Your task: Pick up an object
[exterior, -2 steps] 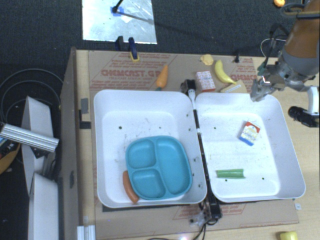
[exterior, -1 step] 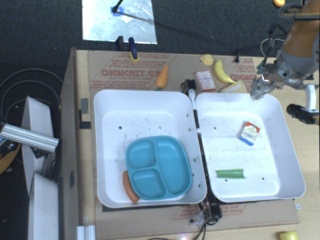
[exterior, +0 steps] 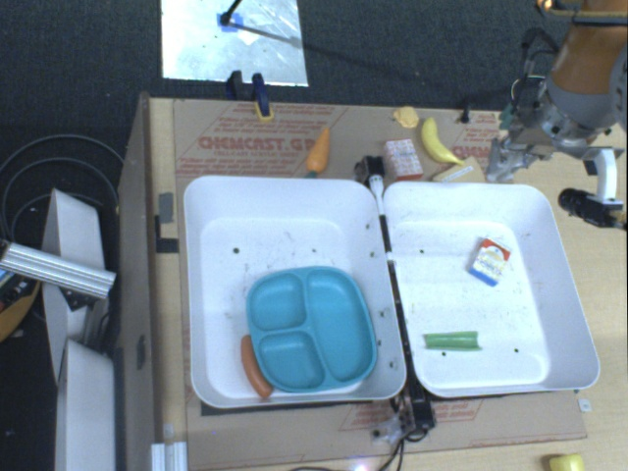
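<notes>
Two bins: both lie below and to the left of my hand (exterior: 502, 165), which hangs past the far rim of the right bin (exterior: 549, 263), over the cardboard.
My hand: nothing is in it that I can see; whether it is released or clenched I cannot tell at this angle.
Nearest things: a banana (exterior: 437, 141), a small pink box (exterior: 402, 158) and a pale stick (exterior: 451, 173) lie on the cardboard just left of me, outside the bins.
Things to pick: a small red, white and blue packet (exterior: 489, 260) sits in the right bin, nearest to me; a green stick (exterior: 450, 340) lies flat toward the near rim.
Left bin (exterior: 211, 263): a blue divided tray (exterior: 311, 329) with an orange sausage-like piece (exterior: 255, 366) against its near-left edge.
Risk: I judge the green stick too low to pinch cleanly; I could scrape the floor. The packet could skid or tip if I close off-centre. The bin rim is close beneath me and could catch me on the way in.
Surface: the bins rest on printed cardboard (exterior: 245, 140) atop the counter; an orange carrot-like toy (exterior: 318, 151) lies there too.
Room: dark carpet beyond, with a shiny sheet (exterior: 234, 27) on it.
</notes>
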Robot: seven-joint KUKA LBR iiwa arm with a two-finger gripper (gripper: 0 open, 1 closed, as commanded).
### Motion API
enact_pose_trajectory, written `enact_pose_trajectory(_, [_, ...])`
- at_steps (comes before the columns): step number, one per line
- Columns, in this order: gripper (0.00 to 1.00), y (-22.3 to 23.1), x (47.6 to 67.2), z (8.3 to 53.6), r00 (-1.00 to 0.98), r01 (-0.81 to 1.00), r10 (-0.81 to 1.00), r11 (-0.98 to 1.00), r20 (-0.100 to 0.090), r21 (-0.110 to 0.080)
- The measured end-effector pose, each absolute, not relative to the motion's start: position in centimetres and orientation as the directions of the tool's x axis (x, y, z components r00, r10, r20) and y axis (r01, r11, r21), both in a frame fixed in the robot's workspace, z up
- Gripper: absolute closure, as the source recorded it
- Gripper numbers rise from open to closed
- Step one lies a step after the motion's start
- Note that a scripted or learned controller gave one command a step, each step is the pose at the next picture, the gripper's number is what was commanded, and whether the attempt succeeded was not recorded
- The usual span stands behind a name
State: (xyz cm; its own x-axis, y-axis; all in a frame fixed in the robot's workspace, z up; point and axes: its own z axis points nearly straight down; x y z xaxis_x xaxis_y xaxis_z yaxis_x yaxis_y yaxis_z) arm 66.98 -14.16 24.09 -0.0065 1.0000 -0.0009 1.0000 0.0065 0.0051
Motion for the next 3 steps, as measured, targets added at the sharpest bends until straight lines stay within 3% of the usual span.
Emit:
enact_pose_trajectory(1, [1.00, -13.3, 66.9, 29.4, -0.007, 1.000, 1.000, 0.007, -0.001, 0.009])
enact_pose_trajectory(2, [1.00, -18.3, 66.8, 28.0, 0.002, 1.000, 1.000, -0.002, -0.003, 0.003])
enact_pose_trajectory(3, [1.00, -14.8, 66.9, 28.4, -0.006, 1.000, 1.000, 0.006, 0.000, 0.003])
